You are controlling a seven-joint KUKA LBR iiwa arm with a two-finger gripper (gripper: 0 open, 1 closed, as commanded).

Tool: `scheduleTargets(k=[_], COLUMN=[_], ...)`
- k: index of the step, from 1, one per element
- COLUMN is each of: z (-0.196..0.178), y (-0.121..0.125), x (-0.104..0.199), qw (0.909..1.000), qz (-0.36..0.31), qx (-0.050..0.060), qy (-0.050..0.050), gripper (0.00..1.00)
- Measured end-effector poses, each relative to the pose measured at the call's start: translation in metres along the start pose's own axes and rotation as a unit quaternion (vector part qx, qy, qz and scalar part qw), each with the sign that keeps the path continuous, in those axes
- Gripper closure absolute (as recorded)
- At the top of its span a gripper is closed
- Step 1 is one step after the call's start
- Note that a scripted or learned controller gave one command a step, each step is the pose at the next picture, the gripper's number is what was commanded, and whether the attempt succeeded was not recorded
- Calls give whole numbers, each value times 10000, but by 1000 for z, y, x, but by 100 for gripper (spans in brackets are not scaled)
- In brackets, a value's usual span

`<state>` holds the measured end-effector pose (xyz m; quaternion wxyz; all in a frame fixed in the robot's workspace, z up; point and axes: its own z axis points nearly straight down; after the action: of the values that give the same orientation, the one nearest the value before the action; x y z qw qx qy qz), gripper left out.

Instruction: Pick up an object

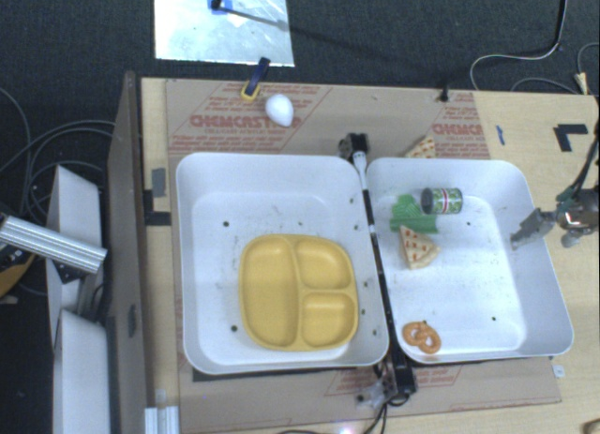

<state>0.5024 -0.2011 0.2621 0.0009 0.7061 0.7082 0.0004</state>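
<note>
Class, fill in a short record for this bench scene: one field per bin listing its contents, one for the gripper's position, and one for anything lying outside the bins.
Left bin: yellow divided plate
Right bin: can, green object, pizza slice toy, pretzel
Gripper: at the right bin's right rim, apart from every object
Outside bins: white egg, second pizza slice toy

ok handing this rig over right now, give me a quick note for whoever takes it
Gripper: at the right bin's right rim, holding nothing.
Right bin: can on its side beside a green piece, pizza slice toy below them, pretzel near the front edge.
Left bin: yellow divided plate.
On the bench behind the bins: white egg.
Done: nothing picked.
Left: grasp and lift one object.
</note>
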Motion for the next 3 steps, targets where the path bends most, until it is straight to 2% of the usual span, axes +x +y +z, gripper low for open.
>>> scheduleTargets(k=[1,2,3], z=[139,178,177], y=[56,78,109], x=[80,120,102], qw=[10000,10000,10000], qz=[-42,-32,-10], qx=[3,-17,-18], qy=[18,12,-1], gripper=[0,0,0])
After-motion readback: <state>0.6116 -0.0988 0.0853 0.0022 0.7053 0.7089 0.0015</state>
